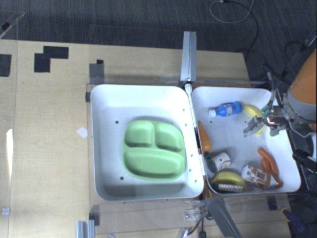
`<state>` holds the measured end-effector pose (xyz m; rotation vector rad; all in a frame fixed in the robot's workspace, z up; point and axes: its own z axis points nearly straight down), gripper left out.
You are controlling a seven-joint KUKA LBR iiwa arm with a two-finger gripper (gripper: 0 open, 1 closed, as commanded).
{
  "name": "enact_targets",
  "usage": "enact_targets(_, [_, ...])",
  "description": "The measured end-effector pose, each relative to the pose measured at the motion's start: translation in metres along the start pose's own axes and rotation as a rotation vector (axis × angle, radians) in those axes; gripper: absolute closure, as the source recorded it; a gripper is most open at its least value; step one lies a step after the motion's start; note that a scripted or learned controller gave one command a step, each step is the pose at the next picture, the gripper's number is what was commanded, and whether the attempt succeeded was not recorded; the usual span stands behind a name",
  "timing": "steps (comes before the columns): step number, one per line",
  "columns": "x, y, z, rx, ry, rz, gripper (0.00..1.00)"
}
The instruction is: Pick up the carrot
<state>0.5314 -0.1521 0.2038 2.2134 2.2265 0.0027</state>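
- Two-finger gripper (253, 126) sits right of centre in the frame, over the right-hand shallow white bin (233, 92); dark fingers look spread apart with nothing between them.
- Grey arm with orange band (303, 86) comes in from the right edge, wrist just above the bin's right wall.
- Small clear bottle with blue label (226, 109) and a yellow banana-shaped toy (253, 111) lie just up-left of the gripper, near but apart from it.
- Orange tapered carrot (203, 137) lies lengthwise against the bin's left wall, beside the divider, well apart from the gripper, across open bin floor.
- Judgement: step in hand is the approach; travel left across the bin, turn the jaws so they close across the carrot's narrow width, descend centred on its thicker middle.
- Risk: one finger must fit between carrot and wall; tight, may nudge it instead.
- Small white cup (221, 160) sits just below the carrot tip; avoid it.
- Red-orange sausage-like toy (270, 165) at lower right is similar in colour; don't confuse.
- Green three-compartment plastic tray (154, 149) sits in the left white bin (106, 133), not involved.
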Motion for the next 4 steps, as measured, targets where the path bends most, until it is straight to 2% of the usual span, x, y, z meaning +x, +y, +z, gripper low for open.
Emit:
enact_targets(1, [0.061,0.012,0.106,-0.006,-0.002,-0.034,0.00])
enact_targets(2, [0.062,0.013,0.096,-0.008,-0.002,-0.036,1.00])
enact_targets(3, [0.075,0.007,0.019,-0.003,0.000,-0.089,1.00])
enact_targets(4, [0.171,-0.024,-0.214,-0.005,-0.001,-0.363,1.00])
